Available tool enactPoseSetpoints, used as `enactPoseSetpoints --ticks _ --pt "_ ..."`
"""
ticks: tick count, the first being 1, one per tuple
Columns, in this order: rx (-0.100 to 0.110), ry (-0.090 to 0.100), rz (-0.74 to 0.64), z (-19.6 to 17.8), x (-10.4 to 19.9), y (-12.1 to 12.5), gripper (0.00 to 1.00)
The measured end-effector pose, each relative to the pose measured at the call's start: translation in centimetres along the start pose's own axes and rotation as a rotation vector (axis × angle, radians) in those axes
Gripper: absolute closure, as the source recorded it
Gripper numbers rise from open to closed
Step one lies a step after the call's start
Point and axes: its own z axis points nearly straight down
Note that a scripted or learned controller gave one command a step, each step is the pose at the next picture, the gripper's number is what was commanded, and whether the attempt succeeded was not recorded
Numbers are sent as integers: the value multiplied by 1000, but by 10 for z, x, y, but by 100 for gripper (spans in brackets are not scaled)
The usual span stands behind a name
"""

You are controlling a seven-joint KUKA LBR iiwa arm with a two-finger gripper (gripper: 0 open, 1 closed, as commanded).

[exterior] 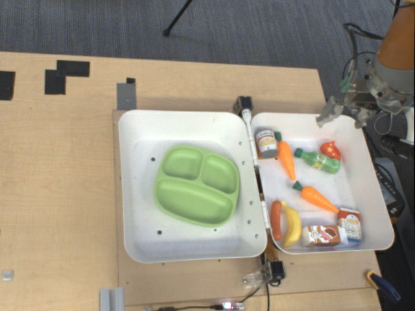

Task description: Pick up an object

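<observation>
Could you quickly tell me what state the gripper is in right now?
Gripper: cannot be told; it hangs over the right bin's far corner, holding nothing visible.

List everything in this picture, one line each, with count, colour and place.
bench: 1, light wood, under both bins
bins: 2, white, side by side
divided plate: 1, green, left bin
jar: 1, brown label, right bin, far left corner
carrots: 2, orange, right bin, middle
bottle: 1, green, right bin
red toy: 1, beside the bottle
sausage: 1, red, near side
banana: 1, yellow, beside the sausage
cartons: 2, white and red, near right corner
arm: 1, grey and orange, right
hand: 1, grey, above right bin's far edge
</observation>
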Motion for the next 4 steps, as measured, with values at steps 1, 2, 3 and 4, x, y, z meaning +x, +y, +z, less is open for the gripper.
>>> enactPoseSetpoints --ticks 1,2,3,4 --pt "0 0 88 112 61 4 0" --pt "-7 1 262 167 58 -43 0" --pt "-6 2 260 159 58 -42 100" --pt "-5 1 282 66 87 -20 100"
